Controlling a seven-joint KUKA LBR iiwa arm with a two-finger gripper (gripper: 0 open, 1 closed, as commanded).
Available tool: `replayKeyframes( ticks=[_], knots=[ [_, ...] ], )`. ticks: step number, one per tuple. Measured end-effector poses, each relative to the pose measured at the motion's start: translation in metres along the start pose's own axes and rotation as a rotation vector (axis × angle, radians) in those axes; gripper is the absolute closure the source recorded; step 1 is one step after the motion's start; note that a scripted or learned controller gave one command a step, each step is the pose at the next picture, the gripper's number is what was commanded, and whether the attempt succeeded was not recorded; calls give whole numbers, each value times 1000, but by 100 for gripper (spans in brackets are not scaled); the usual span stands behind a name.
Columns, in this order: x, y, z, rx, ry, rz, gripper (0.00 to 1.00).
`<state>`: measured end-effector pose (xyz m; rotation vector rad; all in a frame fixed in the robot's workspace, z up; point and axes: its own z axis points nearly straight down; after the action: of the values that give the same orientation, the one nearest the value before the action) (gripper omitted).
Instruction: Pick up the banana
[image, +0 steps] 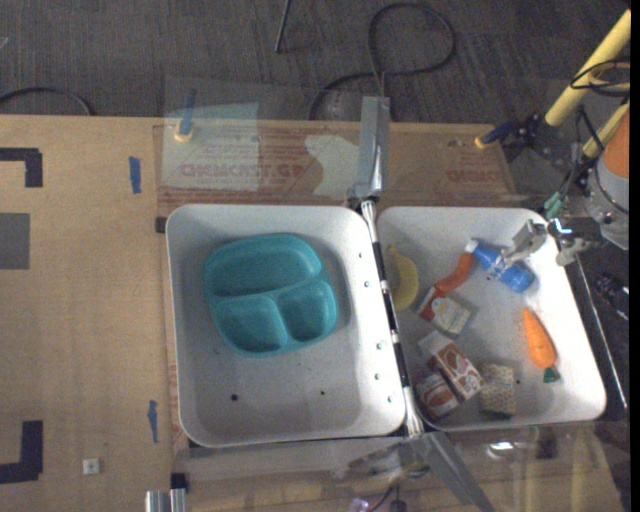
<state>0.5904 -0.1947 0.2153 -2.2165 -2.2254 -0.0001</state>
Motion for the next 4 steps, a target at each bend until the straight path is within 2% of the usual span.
replayKeyframes(
  ticks=[1,2,3,4],
  knots=[
    [75,-53,-60,0,0,-140,0],
    [95,-89,-35,1,1,-66,0],
    [164,47,12,-2,-2,232,0],
    [153,-19,32,5,-1,640,0]
  ],
)
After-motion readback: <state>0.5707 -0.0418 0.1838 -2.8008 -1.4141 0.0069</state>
